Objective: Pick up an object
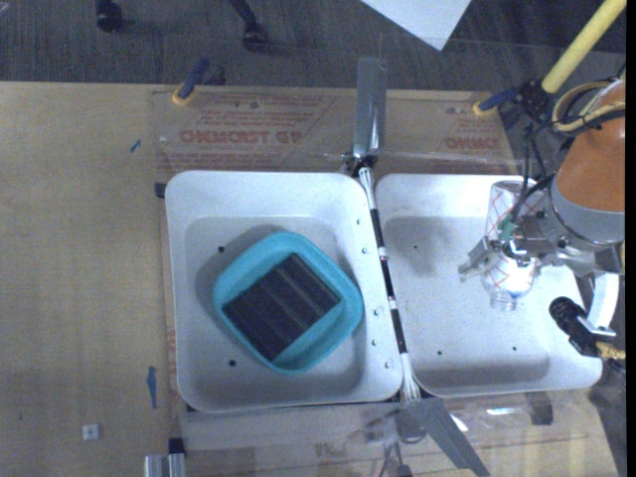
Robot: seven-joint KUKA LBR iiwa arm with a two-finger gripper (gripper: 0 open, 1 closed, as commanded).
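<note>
On the wooden surface [79, 266] we see two shallow white bins set side by side, touching along a middle seam. The left bin [199, 207] holds the largest loose thing, a teal tray [343, 291] with rounded corners, turned at an angle to the bin walls and lying flat near the bin's middle. Inside the tray sits a dark ribbed slab [278, 306], nearly black, with a few long grooves running across it; it covers most of the tray floor, leaving a teal border all round.

The grey arm [596, 182], with its orange band, reaches over the right bin [437, 336] from the right. Its gripper [509, 256] hangs low over that bin's right half, well apart from the tray. Around the gripper we make out pale, glassy shapes, too blurred to name, and we cannot tell whether the gripper is apart, together or clamped on something.
</note>
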